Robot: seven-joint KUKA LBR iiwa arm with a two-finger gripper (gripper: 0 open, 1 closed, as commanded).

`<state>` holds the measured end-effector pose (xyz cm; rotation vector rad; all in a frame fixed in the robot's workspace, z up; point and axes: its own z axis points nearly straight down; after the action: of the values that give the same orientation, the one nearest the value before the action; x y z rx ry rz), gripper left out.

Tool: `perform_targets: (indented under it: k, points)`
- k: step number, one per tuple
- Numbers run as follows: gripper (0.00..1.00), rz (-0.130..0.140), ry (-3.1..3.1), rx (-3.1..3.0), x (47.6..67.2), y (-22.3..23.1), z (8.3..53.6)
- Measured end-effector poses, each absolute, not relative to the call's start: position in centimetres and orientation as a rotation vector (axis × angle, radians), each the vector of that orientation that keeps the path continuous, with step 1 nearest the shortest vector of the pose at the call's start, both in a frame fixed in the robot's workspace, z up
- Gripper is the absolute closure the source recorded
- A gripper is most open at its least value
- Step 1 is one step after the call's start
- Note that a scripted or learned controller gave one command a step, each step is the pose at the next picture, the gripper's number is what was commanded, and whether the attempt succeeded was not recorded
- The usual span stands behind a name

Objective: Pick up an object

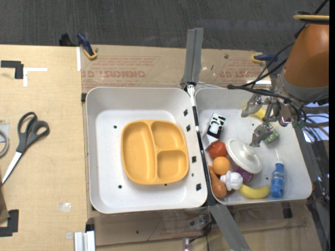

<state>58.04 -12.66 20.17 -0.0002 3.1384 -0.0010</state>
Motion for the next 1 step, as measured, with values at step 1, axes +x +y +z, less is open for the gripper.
perform_targets:
  k: [1]
  points:
    - [0.00,-0.010,3.111,-0.031,61.33,-10.11,11.74]
